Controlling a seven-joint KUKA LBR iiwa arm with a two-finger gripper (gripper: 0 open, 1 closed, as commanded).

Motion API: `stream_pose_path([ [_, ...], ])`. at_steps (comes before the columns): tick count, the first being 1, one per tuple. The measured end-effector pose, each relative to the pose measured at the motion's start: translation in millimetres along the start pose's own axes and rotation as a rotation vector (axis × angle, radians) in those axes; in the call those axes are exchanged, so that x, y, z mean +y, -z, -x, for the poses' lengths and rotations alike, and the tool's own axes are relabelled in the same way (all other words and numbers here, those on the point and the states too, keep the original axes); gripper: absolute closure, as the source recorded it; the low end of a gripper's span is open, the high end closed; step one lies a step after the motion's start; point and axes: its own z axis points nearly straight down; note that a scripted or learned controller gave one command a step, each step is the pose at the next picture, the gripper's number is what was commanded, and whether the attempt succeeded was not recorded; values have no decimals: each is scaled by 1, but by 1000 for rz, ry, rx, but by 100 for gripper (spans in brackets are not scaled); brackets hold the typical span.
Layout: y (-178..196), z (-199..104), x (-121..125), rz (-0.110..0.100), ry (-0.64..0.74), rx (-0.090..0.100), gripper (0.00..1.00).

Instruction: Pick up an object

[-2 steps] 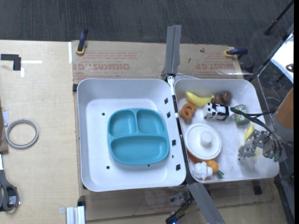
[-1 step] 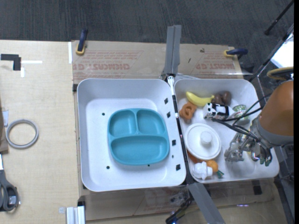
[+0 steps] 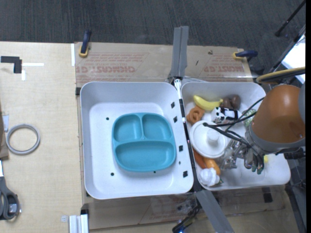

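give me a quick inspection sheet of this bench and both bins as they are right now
surface: wooden bench with cardboard under two white bins.
job's things: right bin holds a banana, orange ring, black-and-white toy, white lid and more, crowded to its left.
clutter: teal divided plate in the left bin; tape roll and scissors on the bench.
grippers: gripper low in the right bin beside the lid; grasp unclear.
cables: black cable looping from the arm.
surroundings: dark carpet.
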Motion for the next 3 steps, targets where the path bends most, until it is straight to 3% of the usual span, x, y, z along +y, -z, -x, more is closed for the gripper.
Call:
stream_pose_path([
  [1, 36, 29, -95, -1, 209, -4, 100],
  [2, 40, 44, -20, 0, 135, -4, 100],
  [3, 1, 85, -78, -1, 285, -4, 100],
])
